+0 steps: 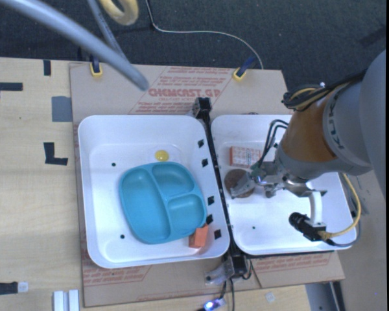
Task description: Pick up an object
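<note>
From where I stand, the gripper (259, 173) is low inside the right bin (279, 238), at its left part, and just beside it, maybe touching, lies a brown round object (237, 182), which I judge is the thing it goes for. If the gripper is released or clenched I cannot tell, because the wrist of the arm (311, 141) covers it from above, and I do not see the object held. The object looks small, squat and rather stiff, probably light, so weight should be no problem. Its round side could roll or slip away when it is pressed from one side only, so I would take it across the middle, from two opposite sides, and come down straight. Just behind it, near but apart, lies a red and white packet (245, 154), flat and thin, which could be pushed or caught together with it. The wall between the two bins is close on the left of the object, so there is little room on that side. In the left bin (104, 173) there is a blue divided plate (162, 199), a small yellow piece (161, 155) behind it and an orange block (198, 238) touching its near corner; all these are well apart from the gripper and do not stand in the way
</note>
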